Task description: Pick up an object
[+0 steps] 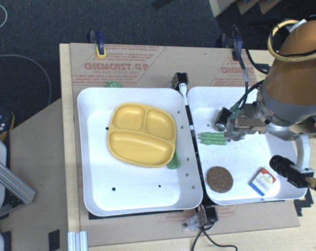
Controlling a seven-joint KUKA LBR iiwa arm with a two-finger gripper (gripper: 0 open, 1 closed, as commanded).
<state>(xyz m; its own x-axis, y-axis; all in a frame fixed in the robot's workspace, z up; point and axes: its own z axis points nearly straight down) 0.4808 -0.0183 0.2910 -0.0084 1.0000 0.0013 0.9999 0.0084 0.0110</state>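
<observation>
Reaching gripper (232, 132) low beside green pea pod (212, 138) | finger state: cannot tell | pickup pending, nothing lifted.

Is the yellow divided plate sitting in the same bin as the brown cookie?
No. The yellow divided plate lies in the left bin, while the brown cookie lies in the right bin.

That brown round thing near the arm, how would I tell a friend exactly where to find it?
Look in the right-hand white bin, along its near edge. The brown disc lies flat there, left of a small red, white and blue packet. It is the bin's one round, dark thing.
</observation>
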